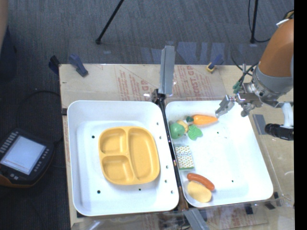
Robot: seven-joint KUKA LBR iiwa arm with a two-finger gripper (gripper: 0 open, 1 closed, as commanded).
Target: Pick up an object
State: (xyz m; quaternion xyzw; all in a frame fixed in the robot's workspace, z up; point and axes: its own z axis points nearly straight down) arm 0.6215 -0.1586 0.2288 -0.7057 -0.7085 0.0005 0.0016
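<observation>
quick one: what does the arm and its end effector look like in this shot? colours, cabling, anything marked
The arm shows a rounded orange band above a grey wrist ring. Below that sits a cluttered grey metal two-finger gripper with thin pale fingers. A green cable or connector shows on its left side, with dark wires looping above. No readable markings show at this resolution.

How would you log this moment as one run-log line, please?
gripper: above right bin's far edge, holding nothing | nearest: toy carrot | yellow tray: left bin | pick: not yet
</observation>
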